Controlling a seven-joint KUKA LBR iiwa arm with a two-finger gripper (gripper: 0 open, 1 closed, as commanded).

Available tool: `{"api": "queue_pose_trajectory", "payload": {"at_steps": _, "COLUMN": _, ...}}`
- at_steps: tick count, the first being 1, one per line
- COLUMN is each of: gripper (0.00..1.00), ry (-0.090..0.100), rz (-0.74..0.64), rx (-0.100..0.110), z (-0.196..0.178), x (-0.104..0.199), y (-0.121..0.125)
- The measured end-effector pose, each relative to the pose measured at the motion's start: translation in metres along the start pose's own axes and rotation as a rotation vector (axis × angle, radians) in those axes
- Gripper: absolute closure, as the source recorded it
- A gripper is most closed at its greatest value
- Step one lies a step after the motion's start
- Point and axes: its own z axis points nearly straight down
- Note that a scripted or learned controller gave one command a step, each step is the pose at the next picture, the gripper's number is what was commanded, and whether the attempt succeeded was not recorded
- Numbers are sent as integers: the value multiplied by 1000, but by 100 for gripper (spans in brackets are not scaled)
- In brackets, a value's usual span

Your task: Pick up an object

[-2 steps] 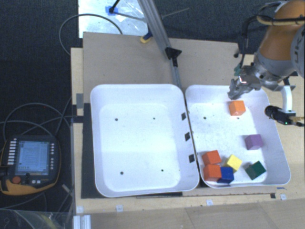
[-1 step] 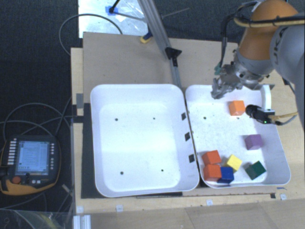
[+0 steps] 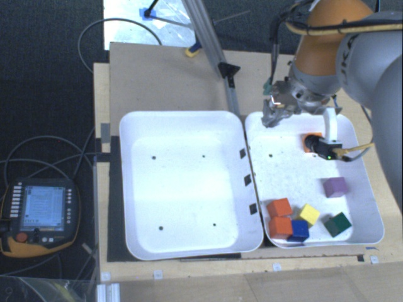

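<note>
Desk: pale brown board (image 3: 170, 74) carrying two shallow white bins side by side, with dark carpet beyond its left and far edges.
Left bin: white tray (image 3: 135, 187), its floor marked by a few small dark dots.
Right bin: white tray (image 3: 368, 222) touching the left one along a seam with small black clips.
Arm: grey body with an orange band (image 3: 327, 24), reaching in from the right over the far end of the right bin.
Gripper: metal head (image 3: 274, 117) hanging over the far left corner of the right bin; whether the fingers are open or closed cannot be told (the head is small and blurred), and nothing is seen between them.
Blocks: two orange cubes (image 3: 280, 216), a blue block (image 3: 300, 229) and a yellow block (image 3: 309, 214) clustered at the near edge of the right bin; a green block (image 3: 338, 224) just right of them; a purple block (image 3: 335, 186) farther back.
Orange object: small piece (image 3: 313, 142) partly behind a black fitting, right of the gripper.
Floor: a handheld pendant with a screen (image 3: 39, 216) lies left of the desk among grey cables.
Far side: a grey metal pole (image 3: 204, 30) slants across the board, with a bright patch of floor behind it.
</note>
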Motion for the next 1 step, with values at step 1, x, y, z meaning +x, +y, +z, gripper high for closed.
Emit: {"api": "queue_pose_trajectory", "payload": {"at_steps": 1, "gripper": 100, "ry": 1, "rz": -1, "rx": 0, "z": 7, "x": 56, "y": 12}}
